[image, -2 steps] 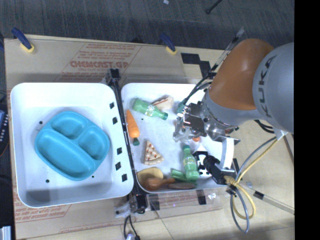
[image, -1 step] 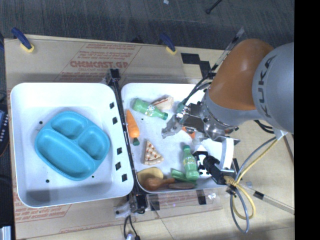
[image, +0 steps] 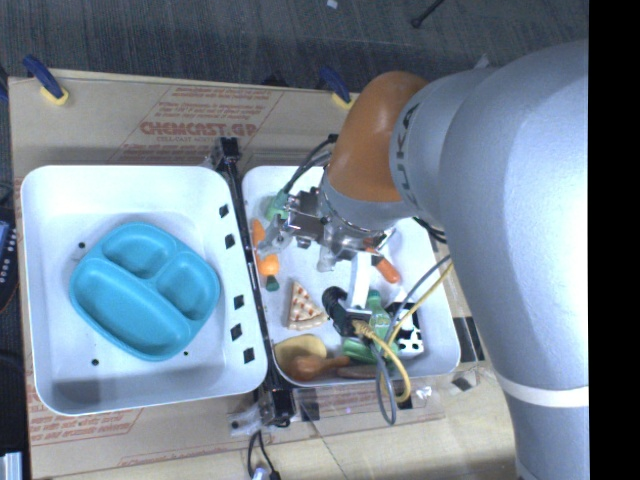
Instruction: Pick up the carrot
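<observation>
A small orange carrot (image: 268, 265) with a green tip lies near the left wall of the right bin (image: 436, 356). Another short orange piece (image: 258, 231) sits just above it, against the same wall. My gripper (image: 308, 236) hangs low over the upper middle of this bin, just right of the carrot, apart from it. The wrist and its orange band (image: 375, 143) cover the bin's upper part. I see nothing between the fingers.
A pizza slice (image: 303, 305) lies below the gripper. A yellow-brown toy (image: 305, 354), a green piece (image: 360, 347) and a black-and-white item (image: 409, 341) crowd the bin's near edge. An orange-red stick (image: 387, 268) lies right. The left bin (image: 60, 198) holds a blue divided plate (image: 145, 288).
</observation>
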You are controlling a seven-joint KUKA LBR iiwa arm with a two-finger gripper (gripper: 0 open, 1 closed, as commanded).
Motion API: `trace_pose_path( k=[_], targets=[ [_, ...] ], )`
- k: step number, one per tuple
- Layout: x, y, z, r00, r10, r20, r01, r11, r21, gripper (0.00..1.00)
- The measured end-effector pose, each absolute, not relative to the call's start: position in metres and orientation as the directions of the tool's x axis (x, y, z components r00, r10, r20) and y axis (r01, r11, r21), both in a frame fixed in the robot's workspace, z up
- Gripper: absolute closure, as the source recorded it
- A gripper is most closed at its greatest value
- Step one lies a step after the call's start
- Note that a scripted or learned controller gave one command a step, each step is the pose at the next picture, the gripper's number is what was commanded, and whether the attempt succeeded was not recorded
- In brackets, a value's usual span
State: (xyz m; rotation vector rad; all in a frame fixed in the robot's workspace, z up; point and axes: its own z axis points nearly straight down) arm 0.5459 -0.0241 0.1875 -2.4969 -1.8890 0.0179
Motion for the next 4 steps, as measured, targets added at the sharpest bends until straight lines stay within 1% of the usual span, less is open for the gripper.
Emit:
trace_pose_path(
  k=[1,2,3,4],
  targets=[
    [0.567,-0.056,0.191,0.563,0.826,-0.004,0.826,-0.563,-0.006,0.0],
    [0.544,-0.026,0.19,0.714,0.7,-0.008,0.7,-0.714,-0.014,0.0],
    [0.572,-0.021,0.191,0.851,0.525,-0.007,0.525,-0.851,-0.005,0.0],
    [0.578,-0.011,0.192,0.898,0.439,-0.006,0.439,-0.898,-0.002,0.0]
  ],
)
